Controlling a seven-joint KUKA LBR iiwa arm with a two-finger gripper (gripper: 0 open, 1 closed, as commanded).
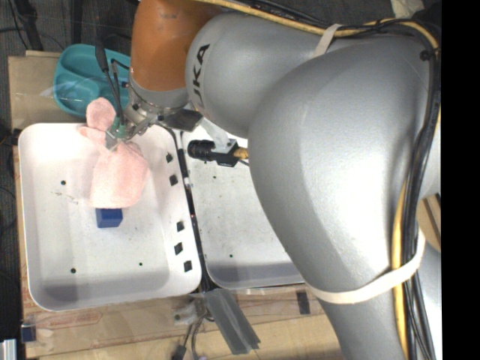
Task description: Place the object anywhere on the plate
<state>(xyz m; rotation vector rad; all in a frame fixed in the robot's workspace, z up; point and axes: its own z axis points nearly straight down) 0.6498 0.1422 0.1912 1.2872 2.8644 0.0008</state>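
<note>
Your pink cloth (116, 172) hangs in the left bin (45, 201), pinched near its upper end by the gripper (118, 135) — you can see the fabric bunched between the fingers, one lobe flopped up above them toward the bin's back rim and the larger part draping down onto the bin floor. So the pincer is closed to a narrow gap on the cloth, with nothing else in it.

Just below the cloth's lower edge sits a small blue block (109, 217), near the cloth; whether the two touch you cannot tell. No plate can be made out in this bin (the cloth covers part of the floor).

Behind the bin's back left corner, off the white surface, lies a teal plastic object (75, 81) — its shape is partly hidden by the wrist.

The arm (315, 141) crosses over the right bin (232, 231), covering most of it; its orange band (161, 40) sits right above the gripper.
</note>
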